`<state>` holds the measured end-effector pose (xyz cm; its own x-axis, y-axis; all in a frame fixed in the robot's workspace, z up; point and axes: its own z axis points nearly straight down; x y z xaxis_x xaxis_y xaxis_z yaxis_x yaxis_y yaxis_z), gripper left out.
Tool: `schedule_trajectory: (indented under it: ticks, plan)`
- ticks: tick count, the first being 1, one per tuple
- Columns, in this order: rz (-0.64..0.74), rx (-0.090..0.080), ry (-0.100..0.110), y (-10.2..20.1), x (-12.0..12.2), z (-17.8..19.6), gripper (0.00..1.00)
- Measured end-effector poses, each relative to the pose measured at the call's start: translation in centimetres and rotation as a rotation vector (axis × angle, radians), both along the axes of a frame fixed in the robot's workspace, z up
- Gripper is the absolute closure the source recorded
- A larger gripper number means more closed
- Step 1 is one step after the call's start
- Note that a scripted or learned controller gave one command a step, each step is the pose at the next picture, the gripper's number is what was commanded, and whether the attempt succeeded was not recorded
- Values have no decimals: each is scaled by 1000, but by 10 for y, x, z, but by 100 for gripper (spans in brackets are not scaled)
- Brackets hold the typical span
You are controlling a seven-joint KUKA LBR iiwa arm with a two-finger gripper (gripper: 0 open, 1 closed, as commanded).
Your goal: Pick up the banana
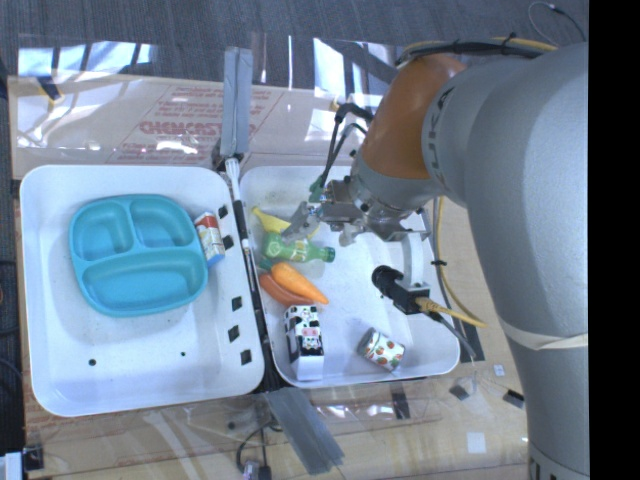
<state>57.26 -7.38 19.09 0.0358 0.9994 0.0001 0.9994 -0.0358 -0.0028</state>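
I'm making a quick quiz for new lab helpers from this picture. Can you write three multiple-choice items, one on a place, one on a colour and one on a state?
1. Where does the banana lie?
A. In the right bin
B. In the left bin
C. On the floor

2. What colour is the divided plate?
A. Red
B. Blue
C. Yellow

3. How does the carton with the cow pattern rest?
A. On the plate
B. Hanging from the arm
C. On the floor of the right bin

Answers: 1 A, it lies near that bin's top left, by the gripper. 2 B, the plate is light blue. 3 C, it rests near the front wall.
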Motion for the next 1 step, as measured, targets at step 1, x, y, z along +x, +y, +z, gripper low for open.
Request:
schedule_trajectory:
  ticks: [1]
  plan:
    - [6, 0, 2, 1, 0, 9, 100]
